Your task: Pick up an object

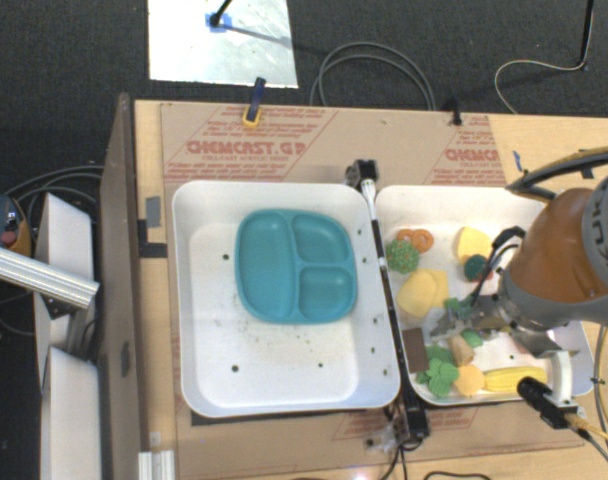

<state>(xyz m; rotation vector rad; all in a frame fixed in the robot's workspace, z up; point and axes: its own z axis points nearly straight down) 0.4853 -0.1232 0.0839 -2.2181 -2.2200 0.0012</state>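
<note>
Camera view:
- Bench [284,133]: cardboard-topped surface with red print, bearing two shallow white bins side by side.
- Left bin [209,368]: holds one teal divided plate [295,266] with three compartments, lying flat near the bin's middle. A few dark specks lie on the bin floor around it.
- Right bin [429,208]: holds a cluster of small toy food items, all candidates for the pick.
- Orange ring-shaped piece [416,238]: near the bin's upper left, just above a green broccoli-like piece [402,258].
- Yellow rounded piece [472,241]: upper middle of the bin, with a small dark teal piece [475,266] just below it.
- Large yellow lemon-like piece [421,293]: left of centre, just beside the gripper.
- Brown flat block [416,349]: against the bin's left wall.
- Green leafy piece [442,374], small orange-yellow piece [469,378] and yellow corn-like piece [512,378]: in a row along the bin's near edge.
- Arm [564,258]: grey with an orange band, reaching in from the right and low over the right bin.
- Gripper [462,320]: down among the items at the bin's middle; how far the jaws are spread cannot be told, and no item is visibly held.
</note>
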